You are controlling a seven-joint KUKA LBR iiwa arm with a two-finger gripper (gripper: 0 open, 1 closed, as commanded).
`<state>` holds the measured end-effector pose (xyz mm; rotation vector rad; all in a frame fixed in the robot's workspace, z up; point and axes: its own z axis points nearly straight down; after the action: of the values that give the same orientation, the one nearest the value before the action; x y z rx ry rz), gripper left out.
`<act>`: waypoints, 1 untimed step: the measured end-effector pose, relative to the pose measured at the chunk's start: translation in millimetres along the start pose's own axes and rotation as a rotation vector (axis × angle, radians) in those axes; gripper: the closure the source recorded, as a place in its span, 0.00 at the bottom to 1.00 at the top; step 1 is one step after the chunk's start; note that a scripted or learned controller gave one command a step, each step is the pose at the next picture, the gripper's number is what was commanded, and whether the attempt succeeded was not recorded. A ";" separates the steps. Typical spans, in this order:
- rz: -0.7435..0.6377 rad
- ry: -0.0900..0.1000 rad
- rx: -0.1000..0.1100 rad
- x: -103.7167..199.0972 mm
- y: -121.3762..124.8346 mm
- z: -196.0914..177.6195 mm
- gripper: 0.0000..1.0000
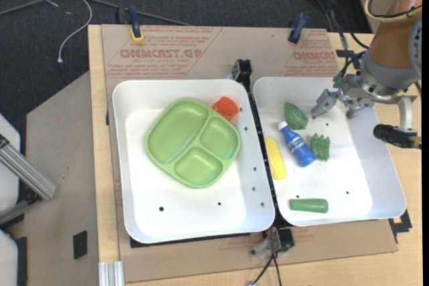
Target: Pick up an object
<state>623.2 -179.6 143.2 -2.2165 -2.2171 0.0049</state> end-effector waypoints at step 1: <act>0.000 0.000 0.000 0.8 -0.4 52.9 0.00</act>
<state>622.4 -178.6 90.3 -2.2167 -2.2173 0.0049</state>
